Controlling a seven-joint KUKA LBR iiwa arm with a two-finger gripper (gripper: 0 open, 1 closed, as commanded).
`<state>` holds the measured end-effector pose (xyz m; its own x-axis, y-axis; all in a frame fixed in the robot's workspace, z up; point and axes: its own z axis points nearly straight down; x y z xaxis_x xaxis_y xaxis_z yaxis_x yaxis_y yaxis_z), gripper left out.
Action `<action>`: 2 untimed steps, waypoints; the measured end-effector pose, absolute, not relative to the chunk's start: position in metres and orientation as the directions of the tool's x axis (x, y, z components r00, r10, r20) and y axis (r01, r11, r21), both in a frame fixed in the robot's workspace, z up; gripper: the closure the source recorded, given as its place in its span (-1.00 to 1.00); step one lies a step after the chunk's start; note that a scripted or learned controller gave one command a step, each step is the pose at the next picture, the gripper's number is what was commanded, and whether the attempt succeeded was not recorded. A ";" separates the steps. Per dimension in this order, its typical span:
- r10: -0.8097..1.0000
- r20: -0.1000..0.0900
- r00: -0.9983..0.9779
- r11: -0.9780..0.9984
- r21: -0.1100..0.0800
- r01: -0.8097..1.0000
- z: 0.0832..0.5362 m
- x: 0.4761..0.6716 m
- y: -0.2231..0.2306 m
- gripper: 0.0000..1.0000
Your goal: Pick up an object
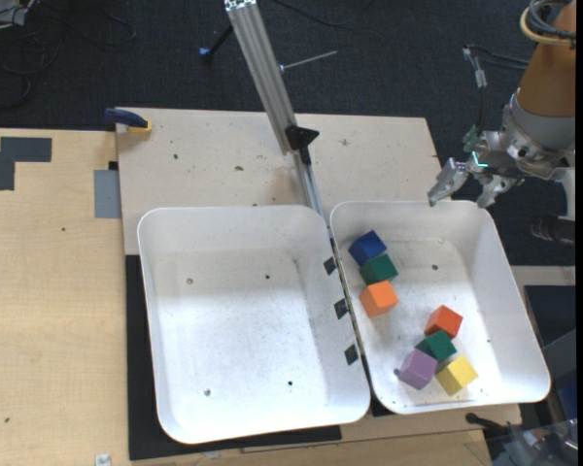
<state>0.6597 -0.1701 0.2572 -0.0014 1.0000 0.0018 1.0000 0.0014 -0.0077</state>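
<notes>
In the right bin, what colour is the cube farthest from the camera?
Blue: the cube shows best in the camera view.

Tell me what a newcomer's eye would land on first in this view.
The coloured blocks in the right bin stand out: a blue block, green block and orange block run along its left wall, and four more cluster near its front. The gripper hangs over that bin's far right corner.

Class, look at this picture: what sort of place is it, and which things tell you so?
Probably a robotics lab bench: a robot arm with a pincer above two white bins, coloured blocks for picking, and loose cables on the floor.
</notes>
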 end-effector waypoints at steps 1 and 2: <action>1.000 0.000 -0.005 0.005 -0.003 1.000 0.260 0.661 -0.170 -1.00; 1.000 0.001 -0.007 0.007 -0.007 1.000 0.214 0.666 -0.167 -1.00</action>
<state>0.6664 -0.1670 0.2144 -0.0065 1.0000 0.0010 1.0000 0.0065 -0.0069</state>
